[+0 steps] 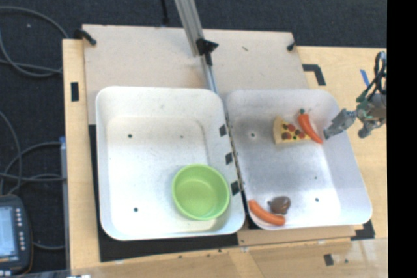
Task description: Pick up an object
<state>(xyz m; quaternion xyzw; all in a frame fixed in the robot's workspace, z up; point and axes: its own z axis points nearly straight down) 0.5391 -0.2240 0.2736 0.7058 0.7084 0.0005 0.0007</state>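
Camera view: two shallow white plastic bins side by side. Left bin (117, 140), lower centre of frame: one round lime-green plastic bowl (201, 191). Right bin (339, 185): pale toy pizza slice (287, 131) touching an orange toy carrot (309, 126), upper part; second orange carrot-like piece (266, 212) beside a small brown lump (280, 204), lower edge. Two-finger gripper (355, 119) at right edge of frame, jaws apart, holding nothing, near the upper carrot. Pick not yet made; descent, closure and lift remain.

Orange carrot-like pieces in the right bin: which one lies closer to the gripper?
The upper carrot, touching the pizza slice, lies close to the gripper. The other orange piece lies at the bin's front edge.
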